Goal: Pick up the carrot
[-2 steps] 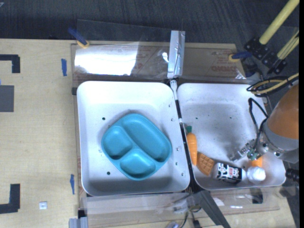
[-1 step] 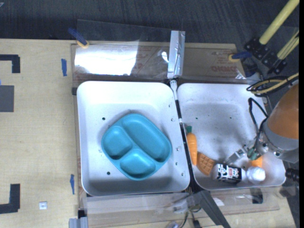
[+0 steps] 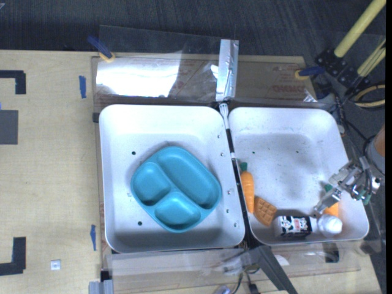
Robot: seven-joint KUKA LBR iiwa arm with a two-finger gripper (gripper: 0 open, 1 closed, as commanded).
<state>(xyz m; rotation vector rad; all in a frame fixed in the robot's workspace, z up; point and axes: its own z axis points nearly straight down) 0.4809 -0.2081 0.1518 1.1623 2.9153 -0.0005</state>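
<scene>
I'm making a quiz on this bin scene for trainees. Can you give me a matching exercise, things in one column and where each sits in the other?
Things:
1. carrot
2. blue divided plate
3. small bottle
4. gripper

Places:
A. middle of the left bin
B. lying along the front wall of the right bin
C. against the right bin's left wall
D. over the right bin's right side

Pairs: 1-C, 2-A, 3-B, 4-D

dark carpeted floor (image 3: 184, 5) at top — pale wooden bench (image 3: 43, 164) with black markings, blue tape bits.
</scene>
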